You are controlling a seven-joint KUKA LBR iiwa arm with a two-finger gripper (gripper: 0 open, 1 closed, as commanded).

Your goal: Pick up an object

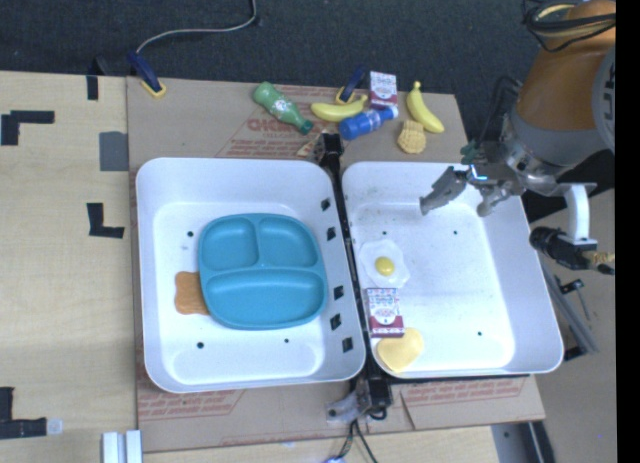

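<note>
My gripper (462, 200) hangs over the upper right part of the right bin (520, 296), its two grey fingers spread open with nothing between them. Along that bin's left side lie a fried egg (384, 266), a small red and white packet (384, 312) and a yellow piece (400, 351) at the front corner. All three sit well left of and nearer the front than the gripper. The left bin (160, 251) holds a blue divided plate (263, 270) with an orange-brown piece (187, 293) tucked at its left edge.
Behind the bins on the cardboard lie a green bottle (281, 106), two bananas (338, 109) (425, 111), a blue bottle (364, 124), a small carton (383, 87) and a yellow waffle-like piece (411, 137). A black divider (338, 241) runs between the bins.
</note>
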